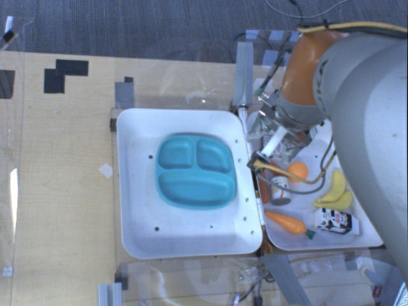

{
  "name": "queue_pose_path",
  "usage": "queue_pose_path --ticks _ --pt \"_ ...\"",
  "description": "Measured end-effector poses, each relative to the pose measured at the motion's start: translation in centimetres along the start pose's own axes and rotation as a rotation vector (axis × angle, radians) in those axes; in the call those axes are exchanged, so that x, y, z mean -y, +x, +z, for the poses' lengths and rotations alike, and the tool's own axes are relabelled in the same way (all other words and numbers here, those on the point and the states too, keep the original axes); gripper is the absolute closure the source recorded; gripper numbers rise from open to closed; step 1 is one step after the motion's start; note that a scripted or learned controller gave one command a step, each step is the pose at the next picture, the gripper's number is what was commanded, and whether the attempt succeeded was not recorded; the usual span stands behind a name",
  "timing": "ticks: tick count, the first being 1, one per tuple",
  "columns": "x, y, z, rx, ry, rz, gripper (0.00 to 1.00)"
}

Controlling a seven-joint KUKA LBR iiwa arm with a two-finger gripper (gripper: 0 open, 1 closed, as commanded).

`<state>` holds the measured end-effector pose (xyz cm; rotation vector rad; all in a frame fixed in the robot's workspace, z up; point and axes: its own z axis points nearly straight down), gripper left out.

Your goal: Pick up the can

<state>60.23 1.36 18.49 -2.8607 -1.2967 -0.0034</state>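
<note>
We take the can (278, 190) as our landmark: it stands in the right bin (366, 238), close to that bin's left wall, its open top tilted toward us. The gripper (271, 150) hangs just above and behind the can, apart from it as far as we can judge; we cannot tell how the gripper is set, since wrist and cables hide it. An orange ball (297, 170) sits just right of the can, a carrot (288, 223) lies in front of it, and a banana (336, 193) and a small carton (336, 220) lie farther right. Left of the can, the other bin (137, 234) holds a blue divided tray (194, 171). We judge this the approach step. Next, the gripper must descend squarely over the can, clear of the ball and the bin wall.
</note>
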Motion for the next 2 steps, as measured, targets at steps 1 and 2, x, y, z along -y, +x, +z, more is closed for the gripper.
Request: queue_pose_path --ticks 1,2 --pt "-1.4 5.6 0.0 0.0 -0.002 -0.034 0.0" --pt "-0.6 8.8 -0.1 -0.001 -0.002 0.0 0.0"
